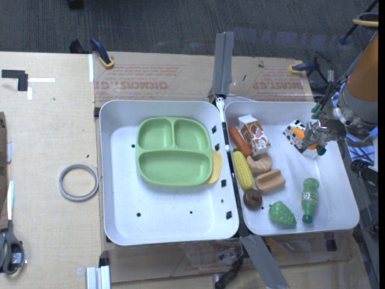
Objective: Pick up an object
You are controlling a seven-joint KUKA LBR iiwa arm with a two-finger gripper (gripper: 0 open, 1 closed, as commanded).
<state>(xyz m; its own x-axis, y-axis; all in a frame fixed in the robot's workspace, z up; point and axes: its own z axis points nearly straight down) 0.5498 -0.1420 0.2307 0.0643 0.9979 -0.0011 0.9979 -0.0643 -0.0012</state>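
Note:
My gripper (314, 138) hangs over the far right part of the right bin (337, 221). A small white, black and orange toy (295, 132) sits right against its left side; whether the toy is held is unclear. Further left in this bin lie a small carton (254, 134), an orange sausage (239, 140), a corn cob (242, 169), a bun (270, 180) and a dark donut (252, 198). Near the front are a green leafy piece (281, 214) and a green bottle (309, 198). The left bin (114, 215) holds a green divided plate (174, 150).
A yellow piece (217, 165) pokes out from the plate's right edge. On the bench to the left are a tape ring (78, 181) and scissors (11, 251). Clamps (102, 54) hold the cardboard behind the bins. A metal bar (223, 65) stands upright between the bins.

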